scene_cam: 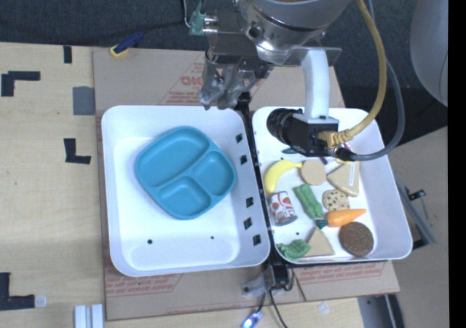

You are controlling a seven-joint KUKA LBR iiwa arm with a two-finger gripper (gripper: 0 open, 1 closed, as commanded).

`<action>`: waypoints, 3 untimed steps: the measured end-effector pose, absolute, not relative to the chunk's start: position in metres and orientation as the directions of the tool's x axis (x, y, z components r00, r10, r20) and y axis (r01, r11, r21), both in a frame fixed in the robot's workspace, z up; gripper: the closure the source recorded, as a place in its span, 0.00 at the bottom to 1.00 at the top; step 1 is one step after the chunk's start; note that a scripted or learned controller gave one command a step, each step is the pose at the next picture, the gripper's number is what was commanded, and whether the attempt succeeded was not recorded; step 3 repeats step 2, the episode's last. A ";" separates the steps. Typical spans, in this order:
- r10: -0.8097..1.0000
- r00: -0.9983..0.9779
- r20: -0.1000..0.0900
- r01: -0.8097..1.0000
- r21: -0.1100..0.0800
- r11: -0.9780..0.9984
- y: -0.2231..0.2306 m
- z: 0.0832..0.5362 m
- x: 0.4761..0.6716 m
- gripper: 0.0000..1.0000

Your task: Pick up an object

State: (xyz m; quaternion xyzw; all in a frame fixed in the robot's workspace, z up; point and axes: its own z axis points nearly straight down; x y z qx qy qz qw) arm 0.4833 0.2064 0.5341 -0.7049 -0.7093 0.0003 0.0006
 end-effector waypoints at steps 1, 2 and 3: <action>1.000 0.001 -0.008 1.000 -0.019 -0.002 0.175 0.340 0.481 1.00; 1.000 0.007 0.000 1.000 0.008 -0.007 0.101 0.436 0.484 1.00; 1.000 0.007 0.000 1.000 0.008 -0.007 0.101 0.436 0.484 1.00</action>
